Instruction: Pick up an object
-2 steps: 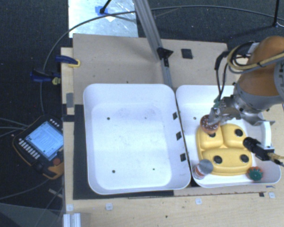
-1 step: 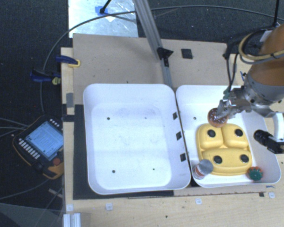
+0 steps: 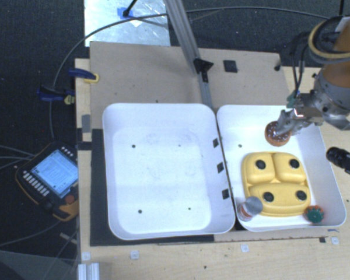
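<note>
Two shallow white bins sit side by side on a tan board, both of smooth, glossy plastic with rounded corners and raised rims. On the left bin [image 3: 114,156] a few small dark dots mark the floor. The right bin [image 3: 236,127] holds four things. Largest is a yellow tray [image 3: 276,184], a matte moulded piece with rounded corners, split into four cushion-like sections, each with a dark spot in it. Just beside its near left corner lies a small grey cap [image 3: 251,206], round and dull, with a reddish part under it. At the tray's near right corner, against the bin wall, sits a small green ball [image 3: 314,214] with a touch of red. Toward the far side of the bin, apart from the tray, is a brown ring [image 3: 275,134], round and rough-looking, with a speckled edge.

Directly over that ring hangs the gripper [image 3: 286,124], pale metal on a grey arm with an orange band. Its tip seems to meet the ring, but whether the fingers are apart or together I cannot tell, as they are too small and blurred.

Around the bench: a slanting grey metal pole [image 3: 184,31] crosses the far side, a handheld controller [image 3: 51,177] with a lit blue screen lies on the dark floor at left, its writing too small to read, and thin cables [image 3: 64,69] loop beside it.
</note>
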You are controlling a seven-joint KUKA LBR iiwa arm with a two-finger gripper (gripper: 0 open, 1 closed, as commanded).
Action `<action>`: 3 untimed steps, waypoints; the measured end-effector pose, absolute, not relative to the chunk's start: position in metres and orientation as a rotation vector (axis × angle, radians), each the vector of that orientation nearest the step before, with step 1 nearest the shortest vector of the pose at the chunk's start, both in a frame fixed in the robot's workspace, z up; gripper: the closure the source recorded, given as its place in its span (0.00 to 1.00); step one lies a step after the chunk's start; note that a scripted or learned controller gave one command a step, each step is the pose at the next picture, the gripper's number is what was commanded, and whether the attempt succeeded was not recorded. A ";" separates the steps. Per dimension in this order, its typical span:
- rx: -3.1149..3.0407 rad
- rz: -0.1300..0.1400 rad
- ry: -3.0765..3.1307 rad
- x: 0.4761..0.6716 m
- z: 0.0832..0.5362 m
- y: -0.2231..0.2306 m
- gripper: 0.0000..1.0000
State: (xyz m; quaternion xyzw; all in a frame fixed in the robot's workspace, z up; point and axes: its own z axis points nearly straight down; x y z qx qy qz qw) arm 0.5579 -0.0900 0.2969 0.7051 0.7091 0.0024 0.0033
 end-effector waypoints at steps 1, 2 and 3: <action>2.210 0.003 2.232 0.568 0.284 -0.044 1.00; 2.212 0.002 2.232 0.562 0.264 0.003 1.00; 2.210 0.003 2.234 0.557 0.263 0.059 1.00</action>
